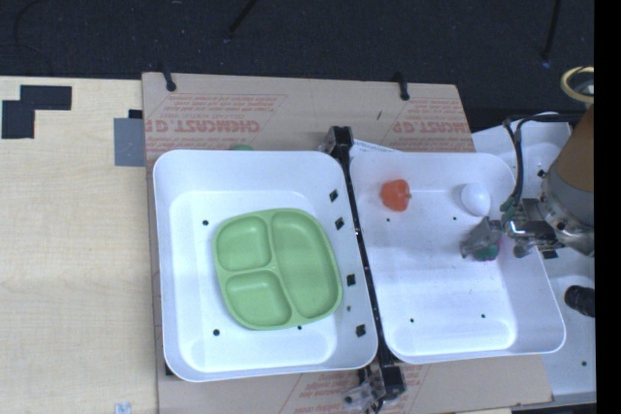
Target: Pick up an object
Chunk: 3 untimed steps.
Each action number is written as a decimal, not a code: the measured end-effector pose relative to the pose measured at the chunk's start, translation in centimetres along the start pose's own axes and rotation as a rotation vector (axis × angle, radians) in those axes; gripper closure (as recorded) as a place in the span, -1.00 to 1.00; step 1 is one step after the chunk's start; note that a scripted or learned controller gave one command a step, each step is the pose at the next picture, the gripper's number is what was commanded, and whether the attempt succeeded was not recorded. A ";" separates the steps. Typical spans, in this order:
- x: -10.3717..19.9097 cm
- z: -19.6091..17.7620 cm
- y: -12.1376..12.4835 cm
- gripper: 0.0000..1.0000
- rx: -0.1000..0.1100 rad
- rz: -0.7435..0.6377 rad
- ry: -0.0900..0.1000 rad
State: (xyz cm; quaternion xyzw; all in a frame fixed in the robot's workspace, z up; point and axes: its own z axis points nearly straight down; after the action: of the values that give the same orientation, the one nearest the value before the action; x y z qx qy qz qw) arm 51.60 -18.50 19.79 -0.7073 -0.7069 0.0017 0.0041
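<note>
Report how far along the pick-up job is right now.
Done: the arm has reached into the right bin, and its claw sits low near the bin's right side. In hand: nothing that the view confirms; the claw's tip is too blurred to judge. The orange object and the white ball lie loose on the bin floor. Left: grasping one and lifting it.

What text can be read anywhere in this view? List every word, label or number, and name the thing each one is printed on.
Red lettering on the cardboard sheet under the bins, behind the left bin: upside down and blurred, so it cannot be read with confidence.
More red lettering on the same cardboard at the near edge, below the bins: too small and blurred to read.
No text is visible on the green plate, the right bin or the wooden bench.
</note>
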 end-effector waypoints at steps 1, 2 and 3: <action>0.8 4.7 -0.4 -1.00 0.000 -0.001 0.000; 1.2 10.8 -1.2 -1.00 0.001 0.000 0.000; 1.1 9.4 -1.1 1.00 -0.003 0.004 -0.001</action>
State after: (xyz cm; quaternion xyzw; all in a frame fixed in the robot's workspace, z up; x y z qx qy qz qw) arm 50.46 -17.41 10.35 -0.7088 -0.7054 0.0009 0.0026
